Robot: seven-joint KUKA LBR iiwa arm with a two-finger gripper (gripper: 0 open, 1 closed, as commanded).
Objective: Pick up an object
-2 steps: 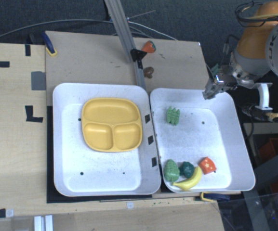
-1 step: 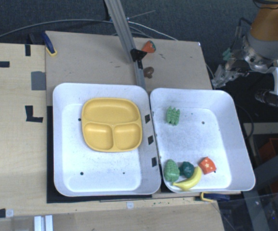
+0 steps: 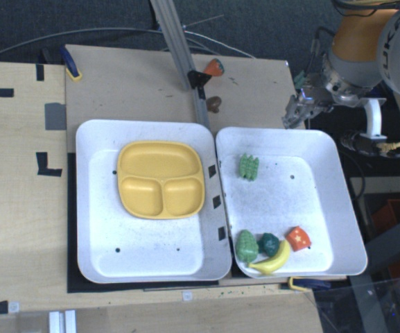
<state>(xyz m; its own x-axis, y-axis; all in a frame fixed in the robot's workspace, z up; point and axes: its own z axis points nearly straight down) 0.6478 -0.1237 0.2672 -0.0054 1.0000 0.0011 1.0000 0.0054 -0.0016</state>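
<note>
Banana in right white bin

Two white bins of smooth, lightly speckled plastic sit on a matt wooden bench; the yellow divided tray at nine o'clock looks satin plastic, the banana at five o'clock glossy.

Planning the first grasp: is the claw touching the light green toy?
Apart. The camera view shows the claw beyond the right bin's far rim, bare bin floor separating it from the light green toy.

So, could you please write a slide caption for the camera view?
Hand above right bin's far rim; toy foods cluster near; yellow tray in left bin.
</note>
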